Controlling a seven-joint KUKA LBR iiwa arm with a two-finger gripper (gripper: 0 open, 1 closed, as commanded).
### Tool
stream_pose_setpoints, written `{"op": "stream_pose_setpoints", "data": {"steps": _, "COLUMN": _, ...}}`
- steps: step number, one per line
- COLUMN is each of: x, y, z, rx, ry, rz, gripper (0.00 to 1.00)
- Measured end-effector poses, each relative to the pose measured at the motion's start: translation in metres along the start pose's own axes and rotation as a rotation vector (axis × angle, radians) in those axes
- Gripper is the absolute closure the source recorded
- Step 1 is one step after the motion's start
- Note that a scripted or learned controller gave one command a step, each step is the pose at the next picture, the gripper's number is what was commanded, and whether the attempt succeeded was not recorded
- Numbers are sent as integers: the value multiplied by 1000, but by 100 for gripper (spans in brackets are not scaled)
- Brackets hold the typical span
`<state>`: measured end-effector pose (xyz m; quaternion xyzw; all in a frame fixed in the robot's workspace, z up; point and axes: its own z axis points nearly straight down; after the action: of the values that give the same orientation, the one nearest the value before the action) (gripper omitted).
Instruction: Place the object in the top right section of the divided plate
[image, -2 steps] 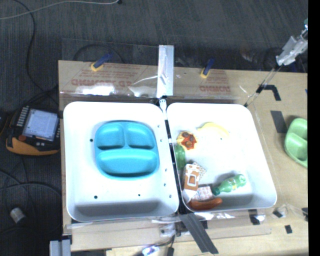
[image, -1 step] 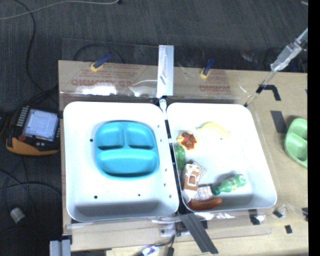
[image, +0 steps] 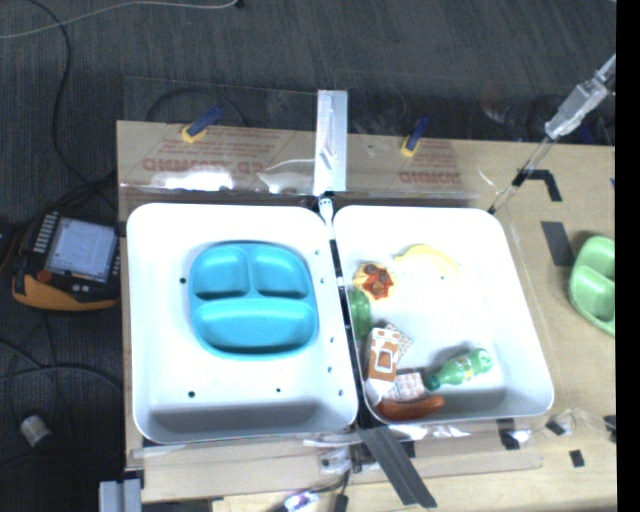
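A blue divided plate (image: 253, 297) lies in the left white bin (image: 160, 390), with two small sections at its far side and one wide section at its near side. The right bin (image: 510, 300) holds several toy food items: a yellow piece (image: 428, 259), a red and orange piece (image: 376, 280), a green item against the divider (image: 359, 313), an orange and white packet (image: 384, 352), a green bottle (image: 458, 368) and a red sausage (image: 410, 406). All plate sections look bare.
A light green object (image: 596, 280) sits on the bench at the right edge. Clamps (image: 200, 124) and a metal upright (image: 331, 140) stand along the back of the bench. A handheld device (image: 70, 260) lies on the floor at left.
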<state>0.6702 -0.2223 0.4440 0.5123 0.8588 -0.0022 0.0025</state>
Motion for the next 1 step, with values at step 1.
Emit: {"op": "stream_pose_setpoints", "data": {"steps": 1, "x": 0, "y": 0, "z": 0, "rx": 0, "ry": 0, "rz": 0, "gripper": 0}}
